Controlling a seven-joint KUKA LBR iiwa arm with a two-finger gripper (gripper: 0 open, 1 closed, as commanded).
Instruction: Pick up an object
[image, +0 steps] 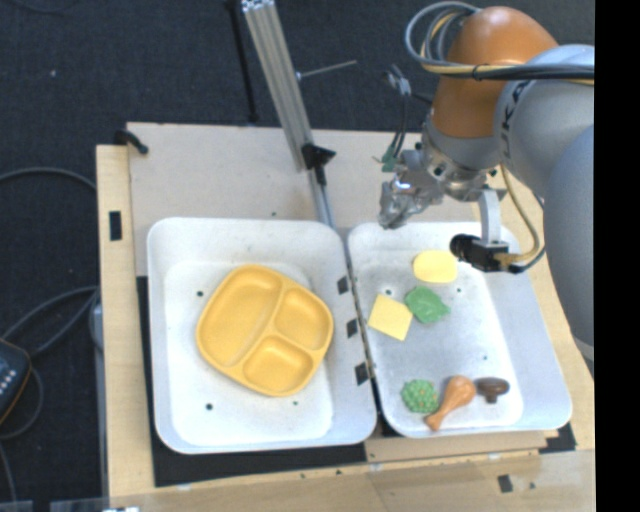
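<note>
Six loose pieces wait while the arm hangs over the far rim

Six small items lie in the right bin (520, 330), none of them lifted. A pale yellow oval piece (435, 266) sits farthest back, with a green leafy piece (428, 305) just in front of it and a yellow square slab (390, 318) touching that one's left side. Along the near edge are a green broccoli-like piece (419, 396), a tan drumstick (450, 398) beside it, and a small brown mushroom shape (492, 387) to the right. The left bin (180, 400) bears a yellow divided tray (264, 329).

The gripper (398, 212) hangs over the far left corner of the right bin, close to the rim and above the wall between the two bins. Nothing is visible in its grasp, and how far apart its tips stand cannot be told from this slanted view, since they merge with the dark wrist hardware.

As a judgement, the task is at the approach step: no target has been reached. The nearest candidates are the yellow oval and the square slab, both a little nearer and to the right of the tool. The next move calls for travelling over one chosen piece, then descending straight onto it. The slab and the leafy piece touch, so a descent there risks pushing both; the oval stands clearer.
</note>
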